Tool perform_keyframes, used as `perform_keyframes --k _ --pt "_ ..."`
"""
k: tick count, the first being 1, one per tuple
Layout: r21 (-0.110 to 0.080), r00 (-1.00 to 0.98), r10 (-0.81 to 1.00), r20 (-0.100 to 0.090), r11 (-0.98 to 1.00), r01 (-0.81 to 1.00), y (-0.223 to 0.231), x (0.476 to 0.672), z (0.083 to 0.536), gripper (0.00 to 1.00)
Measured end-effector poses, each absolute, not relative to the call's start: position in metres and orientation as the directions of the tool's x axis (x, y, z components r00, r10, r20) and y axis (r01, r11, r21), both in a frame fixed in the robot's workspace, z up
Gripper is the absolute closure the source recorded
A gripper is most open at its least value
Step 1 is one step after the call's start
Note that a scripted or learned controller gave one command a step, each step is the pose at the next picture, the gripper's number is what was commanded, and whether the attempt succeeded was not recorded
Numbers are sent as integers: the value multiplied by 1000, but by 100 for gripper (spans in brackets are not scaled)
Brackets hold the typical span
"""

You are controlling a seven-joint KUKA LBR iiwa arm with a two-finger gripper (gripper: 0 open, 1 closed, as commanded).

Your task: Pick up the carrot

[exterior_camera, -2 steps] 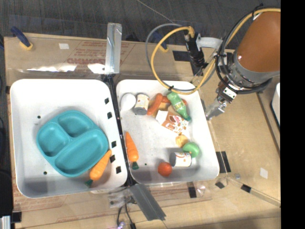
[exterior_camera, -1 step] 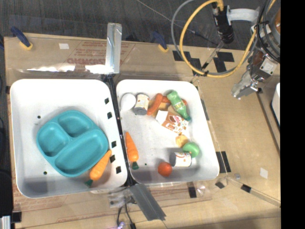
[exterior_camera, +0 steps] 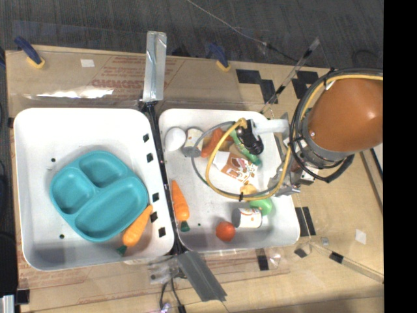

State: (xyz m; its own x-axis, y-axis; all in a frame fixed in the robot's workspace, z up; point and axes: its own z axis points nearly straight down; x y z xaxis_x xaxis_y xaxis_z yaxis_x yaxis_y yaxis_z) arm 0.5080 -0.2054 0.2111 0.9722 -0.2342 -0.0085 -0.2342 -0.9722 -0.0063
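One carrot [exterior_camera: 179, 201] lies along the left wall of the right bin [exterior_camera: 287, 230], its green end toward the front. A second carrot [exterior_camera: 137, 226] rests in the left bin [exterior_camera: 32, 175], against the lower right edge of the teal plate. My gripper [exterior_camera: 195, 147] hangs low over the back left part of the right bin, under a loop of yellow cable. An orange piece [exterior_camera: 210, 145] shows right beside it, partly hidden by the gripper. The gripper is well behind the carrot in the right bin.
A teal divided plate [exterior_camera: 98, 194] sits in the left bin. The right bin also holds a white egg-shaped thing [exterior_camera: 174, 137], a printed packet [exterior_camera: 238, 169], a green item [exterior_camera: 262, 205], a white cup [exterior_camera: 251, 219] and a red tomato [exterior_camera: 225, 231].
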Motion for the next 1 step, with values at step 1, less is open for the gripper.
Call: perform_keyframes --k 1 --pt "-2 981 -195 10 -981 -195 -209 512 326 100"
